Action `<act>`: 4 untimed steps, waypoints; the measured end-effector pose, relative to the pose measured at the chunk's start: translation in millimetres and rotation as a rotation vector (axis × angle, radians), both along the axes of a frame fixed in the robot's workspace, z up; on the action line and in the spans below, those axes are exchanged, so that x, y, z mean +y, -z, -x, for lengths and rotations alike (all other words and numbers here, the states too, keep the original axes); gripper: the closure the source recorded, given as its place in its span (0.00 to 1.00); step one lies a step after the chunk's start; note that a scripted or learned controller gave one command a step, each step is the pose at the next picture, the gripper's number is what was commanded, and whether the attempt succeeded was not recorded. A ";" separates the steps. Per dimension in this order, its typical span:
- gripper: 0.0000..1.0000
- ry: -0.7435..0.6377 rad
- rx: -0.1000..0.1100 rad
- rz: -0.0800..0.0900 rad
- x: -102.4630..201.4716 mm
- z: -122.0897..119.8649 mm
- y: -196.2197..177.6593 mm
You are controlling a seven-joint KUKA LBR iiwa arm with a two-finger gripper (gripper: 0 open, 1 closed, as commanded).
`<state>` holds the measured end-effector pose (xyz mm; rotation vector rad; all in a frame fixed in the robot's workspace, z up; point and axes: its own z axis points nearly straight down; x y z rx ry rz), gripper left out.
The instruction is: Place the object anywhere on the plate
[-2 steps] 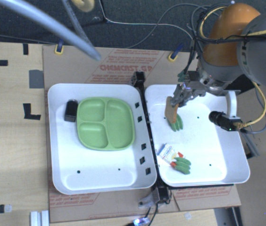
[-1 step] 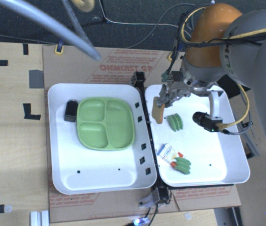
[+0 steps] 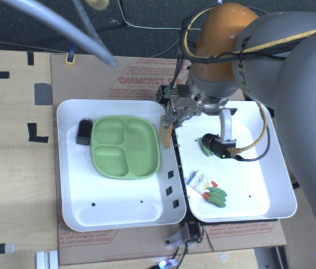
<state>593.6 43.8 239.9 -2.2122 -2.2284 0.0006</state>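
Observation:
A green divided plate [image 3: 126, 147] lies in the left bin [image 3: 74, 200]. My gripper [image 3: 169, 122] hangs over the divider between the two bins, just off the plate's right edge. A small tan-orange piece [image 3: 166, 137] shows directly below the gripper, against the left bin's right wall; whether it is gripped is unclear. A black block [image 3: 84, 131] rests against the plate's left edge.
In the right bin [image 3: 270, 200] lie a small green object [image 3: 207, 144], a white packet [image 3: 197, 180] and a green pod with red bits [image 3: 215, 195]. The arm's body and a looping cable cover the right bin's upper part.

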 end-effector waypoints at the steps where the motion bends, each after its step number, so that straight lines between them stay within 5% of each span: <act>1: 1.00 0.000 0.001 0.000 57.5 2.9 5.1; 3: 1.00 0.005 0.002 0.002 64.6 11.6 22.2; 4: 0.00 0.005 0.001 0.002 64.5 11.4 22.3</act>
